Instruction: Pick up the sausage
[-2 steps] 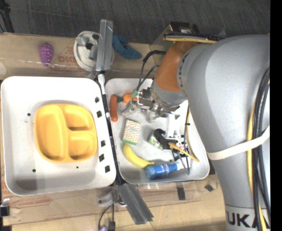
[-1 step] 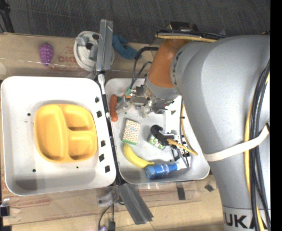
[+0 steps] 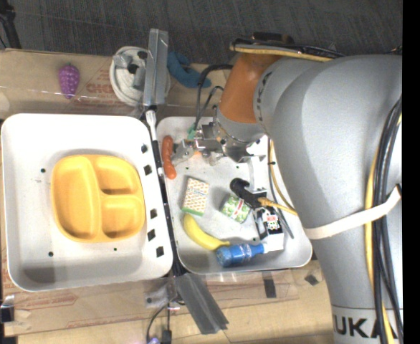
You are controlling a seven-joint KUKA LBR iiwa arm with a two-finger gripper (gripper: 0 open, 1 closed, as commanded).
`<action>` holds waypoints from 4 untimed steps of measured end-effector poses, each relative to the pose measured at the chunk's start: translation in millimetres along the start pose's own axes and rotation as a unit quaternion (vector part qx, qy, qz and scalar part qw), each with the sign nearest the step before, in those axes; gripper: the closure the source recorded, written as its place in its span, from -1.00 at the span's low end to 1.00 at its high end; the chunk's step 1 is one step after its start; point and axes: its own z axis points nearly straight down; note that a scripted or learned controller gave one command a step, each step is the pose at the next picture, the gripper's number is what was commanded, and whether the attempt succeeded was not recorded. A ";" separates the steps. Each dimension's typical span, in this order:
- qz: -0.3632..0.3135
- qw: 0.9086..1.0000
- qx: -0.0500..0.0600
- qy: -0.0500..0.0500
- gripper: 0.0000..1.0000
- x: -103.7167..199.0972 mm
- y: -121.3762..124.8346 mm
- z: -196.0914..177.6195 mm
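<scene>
Sausage (image 3: 168,156) lies in the right bin (image 3: 296,253), along that bin's left wall near its top corner. Hand (image 3: 196,146) hangs just right of the sausage; cannot tell how far it is open or whether it touches anything. Further down the same bin: banana (image 3: 199,233), blue bottle (image 3: 240,253), green can (image 3: 234,208). Left bin (image 3: 24,142) holds a yellow tray (image 3: 99,196).

Single fixed overhead view, slanted down on both bins (image 3: 16,192), arm (image 3: 339,156) entering from right.
</scene>
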 end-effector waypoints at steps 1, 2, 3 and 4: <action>-0.027 1.000 0.002 -0.001 -1.00 -2.4 15.4 -0.8; 0.044 0.999 0.003 0.001 -1.00 -2.7 15.0 -0.5; 0.040 0.999 0.003 0.002 1.00 -0.6 16.1 -10.6; 0.040 0.999 0.003 0.002 -1.00 -0.4 16.1 -10.5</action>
